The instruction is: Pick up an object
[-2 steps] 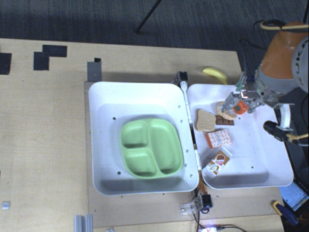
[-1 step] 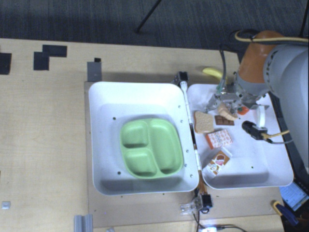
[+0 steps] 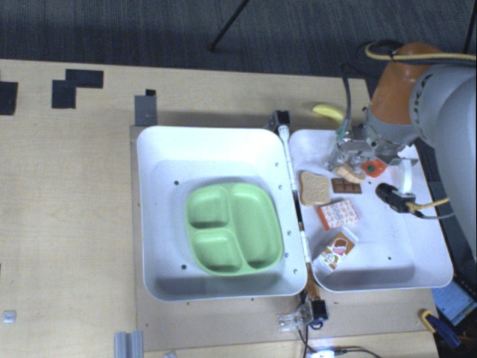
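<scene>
A pale wooden bench [image 3: 67,200] carries two white bins. In the left bin [image 3: 153,200] lies a green plate [image 3: 232,228]. In the right bin [image 3: 417,259] lie a small packet [image 3: 337,249], a patterned box [image 3: 338,215], bread [image 3: 314,187] and chocolate [image 3: 346,186]. Farther back, the gripper [image 3: 350,157] hangs over small items [image 3: 358,171].

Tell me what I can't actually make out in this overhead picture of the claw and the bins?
- Claw in the camera view: blurred and small, so its grip state is unclear.
- Small items beneath it, an orange-red piece and a brown one: partly covered by the claw, too small to identify.
- Printed packets: labels too small to read.
- Yellow object behind the right bin: partly hidden by the cable.
</scene>
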